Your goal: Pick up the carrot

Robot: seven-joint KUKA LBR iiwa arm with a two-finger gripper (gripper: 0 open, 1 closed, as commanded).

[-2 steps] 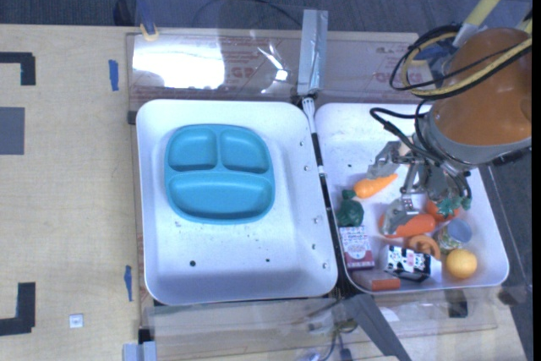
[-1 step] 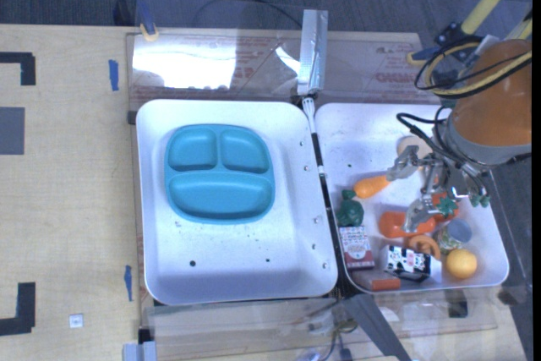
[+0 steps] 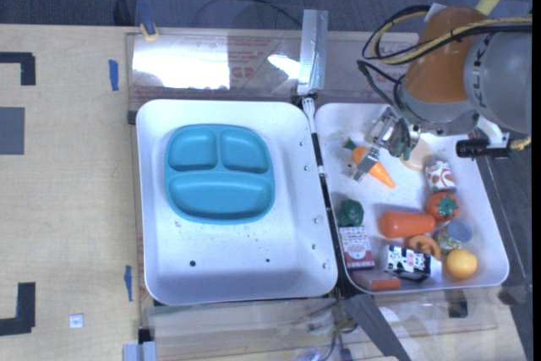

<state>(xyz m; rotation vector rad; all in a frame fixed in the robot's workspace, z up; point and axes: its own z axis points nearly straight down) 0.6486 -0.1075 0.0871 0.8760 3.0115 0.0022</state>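
The big grey robot arm with the orange band is reaching in from the upper right of the frame. Its metal jaws are pointing down into the right white plastic bin. The small orange toy carrot with a green top is lying in the upper left part of that bin. The jaws are sitting right at the carrot, touching it or just above it. I cannot tell if the jaws are wide or narrow, or if they are holding the carrot.

Lower in the same bin, more toys are lying close together: a dark green toy broccoli, a long orange-red toy pepper, a red toy tomato, a round yellow toy lemon and a little black and white toy cow.

The left white plastic bin is holding a blue plastic plate with three sections. Both bins are sitting on the pale wooden table.
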